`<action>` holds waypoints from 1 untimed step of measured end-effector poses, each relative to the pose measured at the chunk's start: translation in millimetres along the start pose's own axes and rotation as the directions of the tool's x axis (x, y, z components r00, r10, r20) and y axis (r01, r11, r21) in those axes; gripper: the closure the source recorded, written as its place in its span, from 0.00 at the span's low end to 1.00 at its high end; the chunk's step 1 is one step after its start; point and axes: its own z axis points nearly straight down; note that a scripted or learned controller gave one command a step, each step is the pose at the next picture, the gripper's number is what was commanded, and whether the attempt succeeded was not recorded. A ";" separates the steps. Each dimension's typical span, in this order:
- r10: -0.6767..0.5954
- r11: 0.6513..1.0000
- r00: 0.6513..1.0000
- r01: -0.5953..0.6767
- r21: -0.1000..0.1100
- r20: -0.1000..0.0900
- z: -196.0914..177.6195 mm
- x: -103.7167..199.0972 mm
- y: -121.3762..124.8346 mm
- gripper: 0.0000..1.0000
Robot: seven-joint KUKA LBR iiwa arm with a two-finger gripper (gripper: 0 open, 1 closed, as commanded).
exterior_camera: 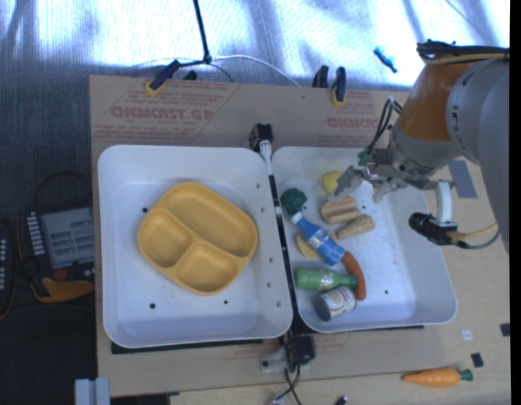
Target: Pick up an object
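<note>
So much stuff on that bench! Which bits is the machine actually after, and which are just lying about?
Part of the job (right bin, any could be picked):
- blue bottle
- green bottle
- can
- hot dog bun
- corn cob
- gripper, above the bun

Just lying about:
- yellow divided plate in the left bin
- toy carrot on the bench

A single fixed camera looked down at a slant from above the bench (159, 99). Both white bins (117, 251) sat in frame, viewed from moderately far off.
</note>
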 end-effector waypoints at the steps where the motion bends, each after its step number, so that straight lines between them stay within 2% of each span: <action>1: 0.001 1.000 1.000 -0.001 -0.004 0.003 48.0 28.1 22.3 0.00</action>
